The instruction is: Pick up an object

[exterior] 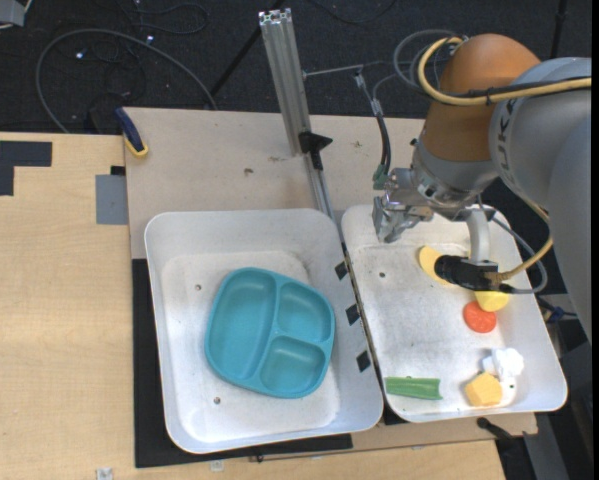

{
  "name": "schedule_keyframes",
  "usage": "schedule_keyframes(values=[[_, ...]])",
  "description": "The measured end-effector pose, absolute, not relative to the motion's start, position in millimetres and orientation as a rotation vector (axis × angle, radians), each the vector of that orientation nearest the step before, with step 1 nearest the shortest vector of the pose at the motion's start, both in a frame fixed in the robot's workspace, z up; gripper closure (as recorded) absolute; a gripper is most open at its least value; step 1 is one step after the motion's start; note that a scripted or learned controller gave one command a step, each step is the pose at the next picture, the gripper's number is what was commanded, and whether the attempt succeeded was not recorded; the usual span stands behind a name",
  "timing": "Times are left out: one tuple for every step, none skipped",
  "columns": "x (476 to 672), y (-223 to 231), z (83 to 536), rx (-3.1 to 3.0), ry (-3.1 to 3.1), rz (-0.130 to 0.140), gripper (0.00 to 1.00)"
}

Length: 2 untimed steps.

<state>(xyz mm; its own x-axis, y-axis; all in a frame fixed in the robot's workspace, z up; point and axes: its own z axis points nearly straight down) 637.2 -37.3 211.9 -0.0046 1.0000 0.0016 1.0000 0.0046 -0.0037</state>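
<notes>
The left bin holds a teal divided plate lying flat. The right bin carries a scatter of small things along its right and near side: a yellow piece under a black part, an orange ball, a white lump, a yellow block and a green stick (it lies near the front edge). The gripper hangs over the far left corner of the right bin, nothing between its fingers that I can see; whether they stand apart or together I cannot tell. The yellow piece lies just to its right, the others well apart.
</notes>
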Motion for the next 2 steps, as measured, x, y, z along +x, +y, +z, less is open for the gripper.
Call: schedule_keyframes(values=[[631.1, 14, 226, -2.213, -2.225, 0.0, 1.0], [632.1, 71, 221, -2.214, -2.225, 0.001, 1.0]])
